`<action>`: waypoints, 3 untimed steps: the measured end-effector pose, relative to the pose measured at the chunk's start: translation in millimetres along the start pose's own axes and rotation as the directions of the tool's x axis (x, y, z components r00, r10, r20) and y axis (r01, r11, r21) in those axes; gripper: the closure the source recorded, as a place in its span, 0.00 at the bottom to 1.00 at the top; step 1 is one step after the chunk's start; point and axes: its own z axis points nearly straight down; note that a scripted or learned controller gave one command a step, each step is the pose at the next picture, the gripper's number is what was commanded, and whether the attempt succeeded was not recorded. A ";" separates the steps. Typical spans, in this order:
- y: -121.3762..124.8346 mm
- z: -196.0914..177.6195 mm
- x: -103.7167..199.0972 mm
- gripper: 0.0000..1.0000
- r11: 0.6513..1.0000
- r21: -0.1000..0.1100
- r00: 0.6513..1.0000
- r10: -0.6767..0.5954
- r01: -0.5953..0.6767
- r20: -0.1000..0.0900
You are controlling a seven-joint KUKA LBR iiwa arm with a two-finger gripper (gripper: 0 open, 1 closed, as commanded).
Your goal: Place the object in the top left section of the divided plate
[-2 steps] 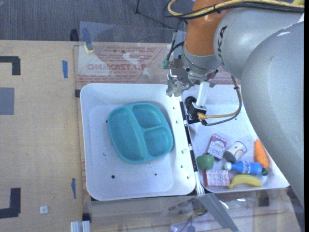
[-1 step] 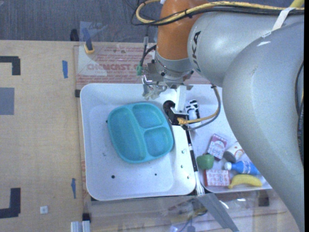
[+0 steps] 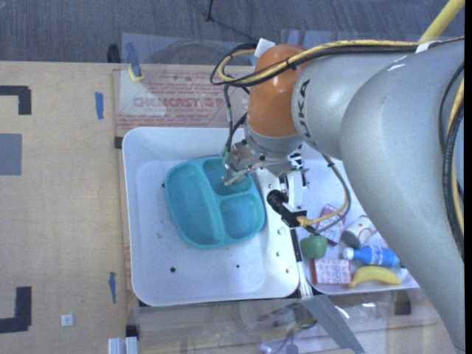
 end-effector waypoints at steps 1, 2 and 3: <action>35.5 -75.3 62.2 1.00 0.996 0.001 0.996 0.088 -0.088 0.002; -36.7 -45.8 46.9 1.00 0.997 0.005 0.997 0.072 -0.072 0.001; 14.1 -117.8 61.6 1.00 0.984 0.001 0.984 0.179 -0.179 0.002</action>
